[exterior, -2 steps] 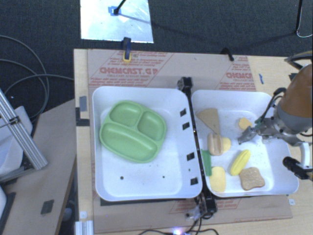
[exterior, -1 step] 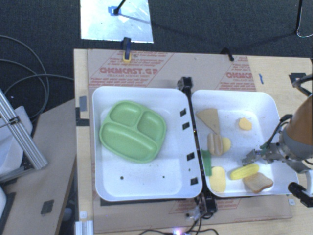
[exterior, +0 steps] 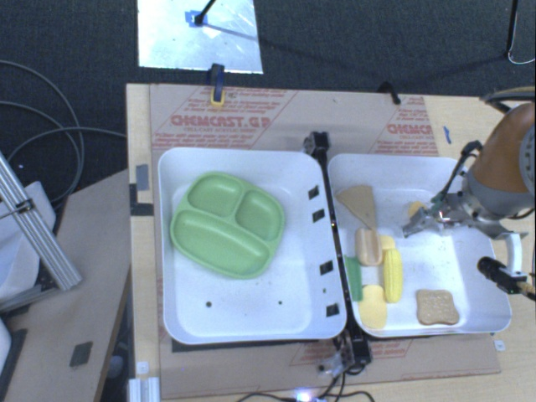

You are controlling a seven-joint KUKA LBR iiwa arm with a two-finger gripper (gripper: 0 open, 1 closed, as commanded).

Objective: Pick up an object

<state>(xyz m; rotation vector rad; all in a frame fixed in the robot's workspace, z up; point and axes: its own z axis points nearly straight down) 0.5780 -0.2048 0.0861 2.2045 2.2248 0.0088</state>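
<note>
In the right bin [exterior: 469, 170] lie several toy foods. A tan wedge [exterior: 358, 203] is at the upper left, with a beige roll [exterior: 368, 246] below it. Further down come a yellow corn cob [exterior: 391, 274], a green stick [exterior: 353, 277] and a pale yellow piece [exterior: 373, 307]. A brown cracker [exterior: 436, 306] rests near the front right. My gripper [exterior: 417, 223] hangs low over the bin's middle, reaching in from the right. A small yellow piece [exterior: 416, 209] sits right at its tip; whether it is gripped is unclear.
The left bin [exterior: 251, 308] holds a green divided plate [exterior: 228, 223]. A black divider with clips [exterior: 328, 224] runs between the bins. The grey arm with its orange band [exterior: 507, 162] covers the right bin's far right corner. A cable [exterior: 502, 270] hangs off the wrist.
</note>
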